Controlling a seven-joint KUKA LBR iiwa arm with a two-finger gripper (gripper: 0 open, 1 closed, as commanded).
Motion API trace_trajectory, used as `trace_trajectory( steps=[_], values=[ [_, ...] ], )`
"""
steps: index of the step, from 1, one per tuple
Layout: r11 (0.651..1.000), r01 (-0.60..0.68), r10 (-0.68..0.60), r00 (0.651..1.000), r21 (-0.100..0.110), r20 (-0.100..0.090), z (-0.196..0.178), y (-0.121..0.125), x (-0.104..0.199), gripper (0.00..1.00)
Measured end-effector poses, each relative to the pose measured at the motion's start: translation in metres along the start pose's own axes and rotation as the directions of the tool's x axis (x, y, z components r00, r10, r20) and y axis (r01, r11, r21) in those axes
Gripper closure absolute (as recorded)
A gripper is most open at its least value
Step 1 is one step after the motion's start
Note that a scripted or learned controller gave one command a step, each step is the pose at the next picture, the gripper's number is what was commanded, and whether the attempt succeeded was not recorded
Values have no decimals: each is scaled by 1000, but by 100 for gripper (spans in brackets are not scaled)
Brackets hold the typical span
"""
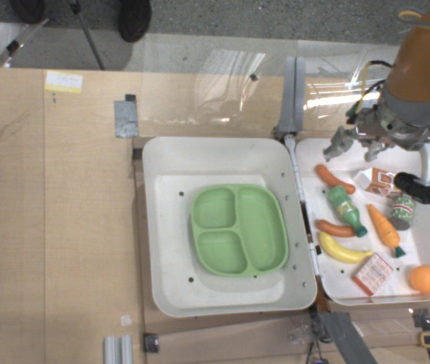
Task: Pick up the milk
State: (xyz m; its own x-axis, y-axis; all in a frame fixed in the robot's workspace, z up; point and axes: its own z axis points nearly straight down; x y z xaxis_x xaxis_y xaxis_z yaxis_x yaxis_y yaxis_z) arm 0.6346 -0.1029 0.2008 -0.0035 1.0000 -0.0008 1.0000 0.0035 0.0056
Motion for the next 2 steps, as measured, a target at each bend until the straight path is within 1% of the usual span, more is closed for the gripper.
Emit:
trace_trajectory(
  steps=[1,2],
  values=[
    [996,-90,90,996,1,2,5,-45,-80,0],
    [994,-102,103,995,-26,7,86,-28,-126,0]
  ],
)
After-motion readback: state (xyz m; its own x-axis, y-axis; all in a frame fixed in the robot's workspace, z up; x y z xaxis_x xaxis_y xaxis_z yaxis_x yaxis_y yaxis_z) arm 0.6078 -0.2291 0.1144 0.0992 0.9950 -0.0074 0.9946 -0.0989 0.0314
